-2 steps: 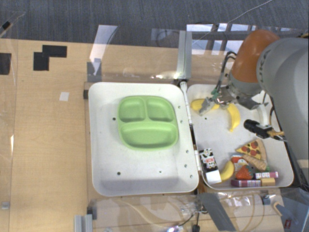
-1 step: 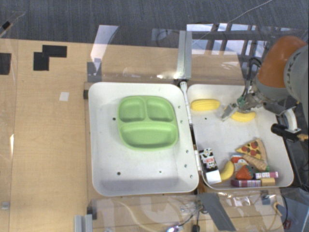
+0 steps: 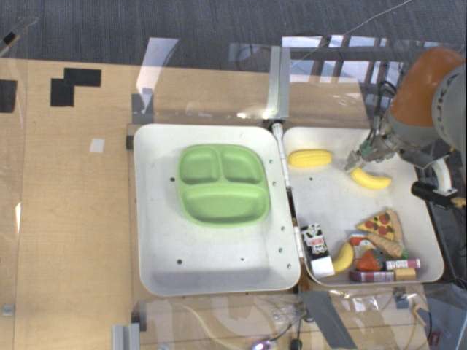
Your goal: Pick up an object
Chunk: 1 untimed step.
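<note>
Two shallow white bins side by side: left bin (image 3: 157, 268) with a green divided plastic plate (image 3: 222, 183), right bin (image 3: 430, 228) with the toys. Reaching in from the view's right, grey arm with orange band (image 3: 427, 86), ending in a two-finger gripper (image 3: 367, 155) low over the far part of the right bin.

Nearest candidate by far: a small curved yellow toy banana (image 3: 371, 179), lying on the bin floor just beside the gripper, on its near side in the view, close enough that contact can neither be confirmed nor ruled out. Long axis running roughly across the view, dipping slightly toward the right. Probably best taken across the short width, so with the closing line set crosswise to that axis.

Further to the view's left, a stubby yellow oval piece (image 3: 310, 158), near the wall between the bins. Well apart, in the near corner: a toy pizza slice (image 3: 383, 228), a small black-and-white carton (image 3: 315, 240), another yellow banana (image 3: 343, 256).

Nothing visibly held. Open or closed: cannot tell from this angle, with the tip too small and cluttered by cabling.
</note>
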### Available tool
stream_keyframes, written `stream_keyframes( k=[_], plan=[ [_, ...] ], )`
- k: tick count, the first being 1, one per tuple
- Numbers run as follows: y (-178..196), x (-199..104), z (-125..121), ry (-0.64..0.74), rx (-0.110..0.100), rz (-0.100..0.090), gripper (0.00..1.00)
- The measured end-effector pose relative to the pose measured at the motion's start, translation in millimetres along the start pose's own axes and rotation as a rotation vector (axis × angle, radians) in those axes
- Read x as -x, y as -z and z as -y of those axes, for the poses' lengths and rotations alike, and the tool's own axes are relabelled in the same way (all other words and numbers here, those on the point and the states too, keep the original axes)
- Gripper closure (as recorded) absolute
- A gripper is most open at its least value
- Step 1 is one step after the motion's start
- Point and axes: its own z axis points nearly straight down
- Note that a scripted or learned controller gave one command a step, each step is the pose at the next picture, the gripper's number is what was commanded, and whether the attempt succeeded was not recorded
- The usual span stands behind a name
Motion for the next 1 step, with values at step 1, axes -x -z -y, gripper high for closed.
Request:
stream_keyframes(
  k=[1],
  plan=[
    [-5.9, -9.5, -32.6, 0.062, -0.009, -0.005, 1.00]
  ],
)
